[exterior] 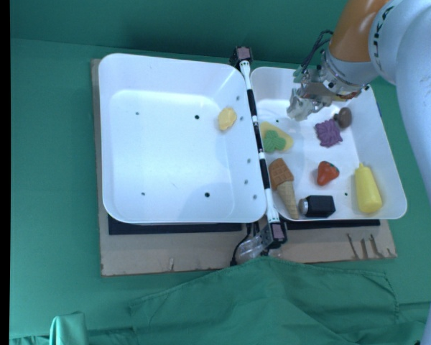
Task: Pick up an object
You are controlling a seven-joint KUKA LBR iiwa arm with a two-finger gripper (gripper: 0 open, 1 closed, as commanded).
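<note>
Grey arm, claw tips blurred – purple toy near

2 white bins: left bin, right bin. 8 items: 1 yellow piece in left bin; 7 in right bin.

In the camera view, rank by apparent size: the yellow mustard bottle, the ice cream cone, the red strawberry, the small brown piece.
1. ice cream cone and yellow mustard bottle, too alike to separate
2. red strawberry
3. small brown piece
</note>
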